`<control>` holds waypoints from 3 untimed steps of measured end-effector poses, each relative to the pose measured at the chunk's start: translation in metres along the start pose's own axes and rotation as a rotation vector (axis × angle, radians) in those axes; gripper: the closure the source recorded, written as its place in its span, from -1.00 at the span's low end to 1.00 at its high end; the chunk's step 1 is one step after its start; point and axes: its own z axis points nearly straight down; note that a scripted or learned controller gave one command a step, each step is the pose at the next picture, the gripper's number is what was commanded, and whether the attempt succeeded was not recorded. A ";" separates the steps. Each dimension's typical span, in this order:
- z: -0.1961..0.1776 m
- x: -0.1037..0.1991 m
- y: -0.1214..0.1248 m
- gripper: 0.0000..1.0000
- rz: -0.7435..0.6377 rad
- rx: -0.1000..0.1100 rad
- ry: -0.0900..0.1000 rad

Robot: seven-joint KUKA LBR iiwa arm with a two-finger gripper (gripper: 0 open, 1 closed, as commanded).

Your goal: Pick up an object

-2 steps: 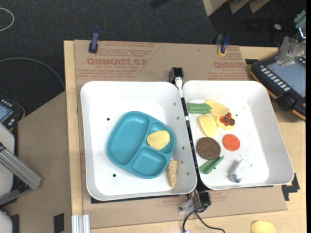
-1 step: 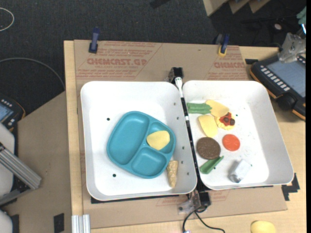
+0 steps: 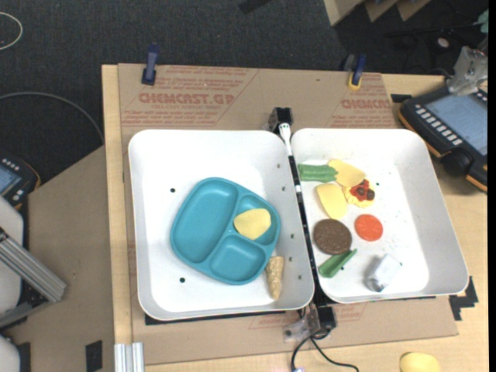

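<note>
Since every item sits loose around the brown disc [image 3: 332,236] — orange disc [image 3: 369,227] beside it, green pod [image 3: 336,263] below — nothing's picked yet; hand state can't tell.

Bench board [image 3: 194,99]: brown cardboard sheet with reddish printed lettering, lying under both bins.
Blue clamp [image 3: 149,64]: on the board's far edge, left side.
Yellow-and-blue clamp [image 3: 356,70]: on the board's far edge, right side.
Black clip [image 3: 280,118]: at the far end of the seam between the bins.
Tablet-like device [image 3: 453,126]: dark casing, pale screen, orange trim, resting off the board's far right corner.
Floor [image 3: 70,22]: dark carpet beyond the bench, with a thin pale cable looped at upper left.
Metal rail [image 3: 27,270]: grey extrusion, slanting at the left edge.
Yellow item [image 3: 418,362]: rounded, at the bottom edge, right of the cable; identity unclear.
</note>
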 end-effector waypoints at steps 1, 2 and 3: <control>-0.011 0.000 0.001 1.00 -0.001 -0.005 -0.003; 0.103 -0.074 -0.072 1.00 0.016 0.040 0.016; 0.042 0.014 -0.013 1.00 -0.001 0.018 0.013</control>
